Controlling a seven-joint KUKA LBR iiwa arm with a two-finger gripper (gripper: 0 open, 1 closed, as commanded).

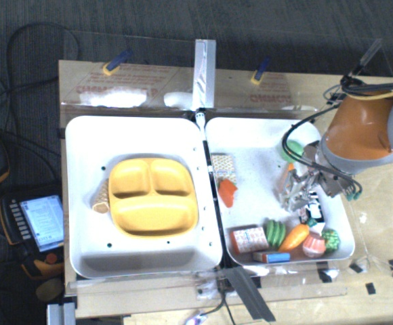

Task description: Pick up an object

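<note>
The jaws hang low in the right bin; whether they are spread or pressed together cannot be told, and nothing shows between them. To grasp well, centre over one item, descend straight, then close; avoid neighbours. The nearest candidate, an orange carrot, lies at the bin's front edge, touching a green vegetable; it looks smooth and tapered.
</note>
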